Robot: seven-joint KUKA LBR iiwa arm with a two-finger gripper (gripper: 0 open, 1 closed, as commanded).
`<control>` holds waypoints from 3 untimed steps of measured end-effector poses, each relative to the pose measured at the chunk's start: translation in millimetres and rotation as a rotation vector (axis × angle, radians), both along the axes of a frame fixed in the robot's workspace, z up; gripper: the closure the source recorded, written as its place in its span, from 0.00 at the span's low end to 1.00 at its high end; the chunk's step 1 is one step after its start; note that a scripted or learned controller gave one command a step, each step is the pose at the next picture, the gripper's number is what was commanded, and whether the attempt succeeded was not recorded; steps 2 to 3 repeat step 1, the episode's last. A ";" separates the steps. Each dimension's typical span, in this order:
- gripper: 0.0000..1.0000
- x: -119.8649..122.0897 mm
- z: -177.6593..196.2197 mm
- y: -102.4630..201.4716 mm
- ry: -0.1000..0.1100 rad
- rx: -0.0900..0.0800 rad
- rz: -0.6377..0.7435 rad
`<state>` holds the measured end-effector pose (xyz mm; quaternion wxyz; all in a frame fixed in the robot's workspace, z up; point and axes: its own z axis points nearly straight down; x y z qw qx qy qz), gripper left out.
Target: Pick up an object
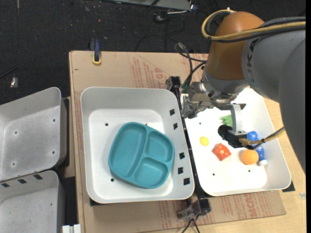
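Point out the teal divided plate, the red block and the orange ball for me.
teal divided plate (141,155): camera view, on its central ridge, in the left bin.
red block (222,152): camera view, on its top face, in the right bin.
orange ball (250,157): camera view, on its rounded top, right of the block.

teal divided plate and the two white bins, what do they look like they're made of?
Teal divided plate: looks like moulded plastic with a matte finish, given its uniform colour, soft rounded compartment ridges and lack of sharp glare.
White bins, left and right: likely thin formed plastic, semi-gloss, with rounded corners, a rolled rim and a mild sheen. Painted sheet metal can't be excluded from this view.
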<state>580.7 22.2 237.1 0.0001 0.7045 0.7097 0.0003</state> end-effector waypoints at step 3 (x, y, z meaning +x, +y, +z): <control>1.00 20.4 -2.0 57.6 -0.002 0.001 0.001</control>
